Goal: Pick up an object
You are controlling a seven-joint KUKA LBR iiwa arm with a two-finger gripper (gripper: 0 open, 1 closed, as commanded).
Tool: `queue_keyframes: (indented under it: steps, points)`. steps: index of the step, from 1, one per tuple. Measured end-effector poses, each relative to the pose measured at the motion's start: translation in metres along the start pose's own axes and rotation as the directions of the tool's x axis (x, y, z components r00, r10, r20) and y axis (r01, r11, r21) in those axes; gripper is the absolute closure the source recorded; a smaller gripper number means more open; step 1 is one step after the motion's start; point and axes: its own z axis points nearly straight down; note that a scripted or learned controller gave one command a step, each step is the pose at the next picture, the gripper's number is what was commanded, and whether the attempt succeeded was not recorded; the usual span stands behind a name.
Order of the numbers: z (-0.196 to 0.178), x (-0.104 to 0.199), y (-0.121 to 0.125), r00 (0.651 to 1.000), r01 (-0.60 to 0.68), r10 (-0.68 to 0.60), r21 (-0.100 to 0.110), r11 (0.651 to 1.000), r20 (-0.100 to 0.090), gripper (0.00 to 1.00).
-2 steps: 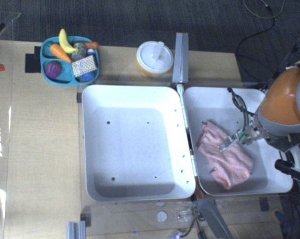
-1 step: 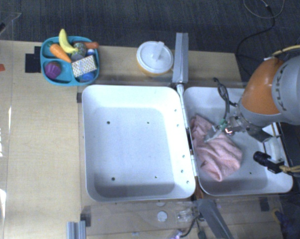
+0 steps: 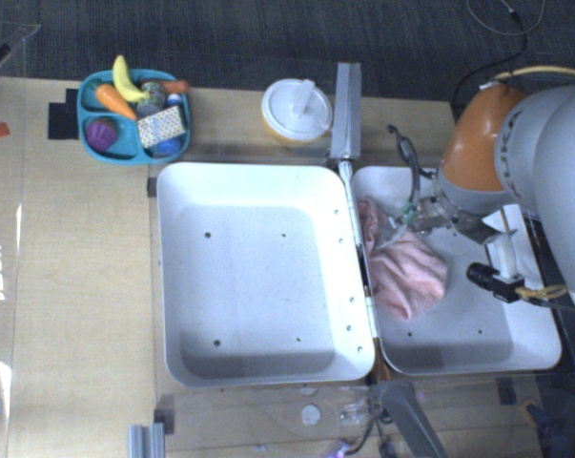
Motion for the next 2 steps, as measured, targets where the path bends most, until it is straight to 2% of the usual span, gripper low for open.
queue_keyframes:
  steps: [1,2]
  points:
    - [-0.097,0.007,0.028,0.972,0.236,-0.236,0.001,0.972,0.0,0.0]
    - [-0.014,-0.028,-0.014,0.936,0.353,-0.353,0.007,0.936,-0.006,0.0]
